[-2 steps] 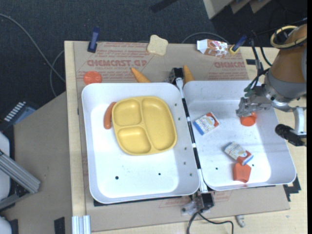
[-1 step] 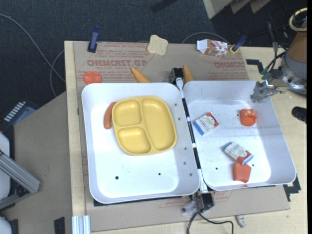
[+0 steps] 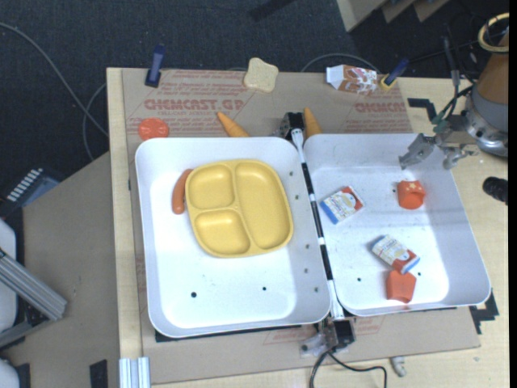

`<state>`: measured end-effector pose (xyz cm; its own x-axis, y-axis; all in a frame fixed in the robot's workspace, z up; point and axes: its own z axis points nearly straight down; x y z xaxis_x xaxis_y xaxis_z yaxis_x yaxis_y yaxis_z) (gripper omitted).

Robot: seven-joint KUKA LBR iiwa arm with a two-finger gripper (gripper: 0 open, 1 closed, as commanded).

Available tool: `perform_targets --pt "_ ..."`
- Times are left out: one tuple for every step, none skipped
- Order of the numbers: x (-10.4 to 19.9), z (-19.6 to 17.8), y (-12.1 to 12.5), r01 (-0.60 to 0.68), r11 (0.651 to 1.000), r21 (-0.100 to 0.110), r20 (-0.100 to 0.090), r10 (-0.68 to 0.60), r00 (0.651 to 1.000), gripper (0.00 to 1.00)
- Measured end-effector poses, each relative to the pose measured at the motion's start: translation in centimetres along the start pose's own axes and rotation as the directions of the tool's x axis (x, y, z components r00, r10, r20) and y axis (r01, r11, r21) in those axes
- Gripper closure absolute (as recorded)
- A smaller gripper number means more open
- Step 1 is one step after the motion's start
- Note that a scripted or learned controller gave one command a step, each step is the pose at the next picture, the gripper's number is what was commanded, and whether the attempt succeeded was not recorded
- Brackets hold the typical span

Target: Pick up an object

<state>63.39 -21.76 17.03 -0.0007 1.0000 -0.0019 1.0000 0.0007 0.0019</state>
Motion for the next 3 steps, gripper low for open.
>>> perform_targets --pt "0.3 8.7 -1.3 0.002 1.000 0.006 -0.009 -0.002 1.000 0.00" --pt "0.7 8.5 -2.9 -0.001 1.000 0.003 -0.002 0.001 1.000 0.00" --pt "0.7 7.5 -2.8 0.000 1.000 0.001 0.000 0.000 1.000 1.00"
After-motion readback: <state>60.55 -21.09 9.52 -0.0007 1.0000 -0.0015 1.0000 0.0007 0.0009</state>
